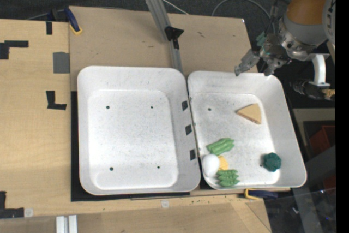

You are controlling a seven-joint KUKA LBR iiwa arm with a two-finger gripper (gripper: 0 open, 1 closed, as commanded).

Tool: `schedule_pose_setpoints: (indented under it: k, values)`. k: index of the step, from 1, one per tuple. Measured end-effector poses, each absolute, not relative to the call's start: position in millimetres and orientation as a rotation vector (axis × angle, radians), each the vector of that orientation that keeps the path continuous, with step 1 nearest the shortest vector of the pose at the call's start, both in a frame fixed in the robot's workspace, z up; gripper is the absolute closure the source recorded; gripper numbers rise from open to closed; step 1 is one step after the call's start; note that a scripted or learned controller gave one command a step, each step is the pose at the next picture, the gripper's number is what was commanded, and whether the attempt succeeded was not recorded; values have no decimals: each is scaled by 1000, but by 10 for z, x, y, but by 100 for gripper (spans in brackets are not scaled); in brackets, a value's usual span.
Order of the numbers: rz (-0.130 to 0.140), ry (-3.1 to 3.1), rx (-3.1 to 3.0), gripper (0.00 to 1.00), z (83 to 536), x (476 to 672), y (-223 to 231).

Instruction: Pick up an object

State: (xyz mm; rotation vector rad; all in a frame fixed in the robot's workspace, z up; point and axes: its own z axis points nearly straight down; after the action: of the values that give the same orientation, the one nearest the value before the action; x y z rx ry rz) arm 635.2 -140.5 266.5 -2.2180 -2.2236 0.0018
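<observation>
Robot lab: plywood bench, white bins, cables.

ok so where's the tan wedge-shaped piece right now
The tan wedge-shaped piece lies in the right white bin, toward its upper right, apart from the green and white items clustered near the bin's lower edge.

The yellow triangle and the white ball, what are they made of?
The triangle looks like matte plastic or foam: flat tan top, paler edge, no shine. It could be a toy cheese wedge. The ball looks like smooth, slightly glossy plastic, bright white and egg-shaped. The picture is too small to be sure of either.
</observation>
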Motion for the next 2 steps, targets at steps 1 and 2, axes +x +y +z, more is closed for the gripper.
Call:
schedule_pose_setpoints:
  k: [1,2]
  values:
    - [2,-2224,-2218,0,2665,6351,-1405]
    - [7,-2221,-2217,0,2222,6381,-1413]
